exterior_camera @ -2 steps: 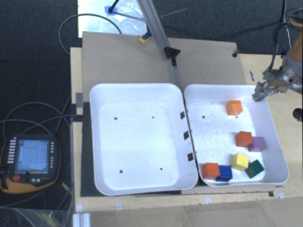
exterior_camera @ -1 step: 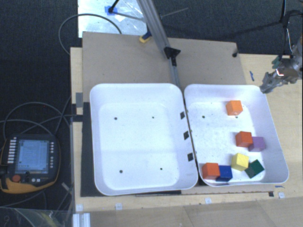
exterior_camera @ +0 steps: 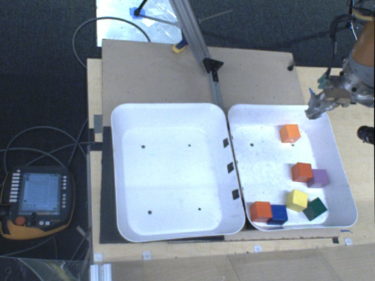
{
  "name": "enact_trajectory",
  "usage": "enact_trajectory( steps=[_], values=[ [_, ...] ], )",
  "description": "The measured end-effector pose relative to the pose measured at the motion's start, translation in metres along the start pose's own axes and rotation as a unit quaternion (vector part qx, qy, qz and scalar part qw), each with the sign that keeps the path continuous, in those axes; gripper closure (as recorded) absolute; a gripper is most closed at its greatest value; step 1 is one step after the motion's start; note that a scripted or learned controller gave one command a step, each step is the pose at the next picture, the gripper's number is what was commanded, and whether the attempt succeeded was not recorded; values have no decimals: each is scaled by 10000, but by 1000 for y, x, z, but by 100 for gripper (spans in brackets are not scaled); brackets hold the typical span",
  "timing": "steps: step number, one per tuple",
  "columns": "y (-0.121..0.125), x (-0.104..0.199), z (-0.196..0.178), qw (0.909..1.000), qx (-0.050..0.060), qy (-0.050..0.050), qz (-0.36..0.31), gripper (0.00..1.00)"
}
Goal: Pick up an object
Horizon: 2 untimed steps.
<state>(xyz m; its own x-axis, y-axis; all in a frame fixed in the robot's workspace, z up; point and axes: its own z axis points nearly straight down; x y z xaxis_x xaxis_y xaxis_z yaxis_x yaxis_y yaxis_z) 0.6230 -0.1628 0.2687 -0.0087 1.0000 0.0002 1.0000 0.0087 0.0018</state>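
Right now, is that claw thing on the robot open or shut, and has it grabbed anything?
Gripper: above the far right corner of the right bin, with no block in it; open or shut cannot be told.

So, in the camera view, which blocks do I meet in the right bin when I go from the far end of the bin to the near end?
Orange block → red-orange block → purple block → yellow block → green block. The orange block and the blue block at the near rim touch, so I leave them unordered.
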Motion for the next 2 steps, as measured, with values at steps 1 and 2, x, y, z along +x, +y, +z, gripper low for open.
enact_trajectory(
  steps=[1, 2],
  values=[
    [-20, 45, 13, 10000, 16, 6, 2, 100],
    [-34, 93, 8, 10000, 6, 9, -5, 100]
  ],
)
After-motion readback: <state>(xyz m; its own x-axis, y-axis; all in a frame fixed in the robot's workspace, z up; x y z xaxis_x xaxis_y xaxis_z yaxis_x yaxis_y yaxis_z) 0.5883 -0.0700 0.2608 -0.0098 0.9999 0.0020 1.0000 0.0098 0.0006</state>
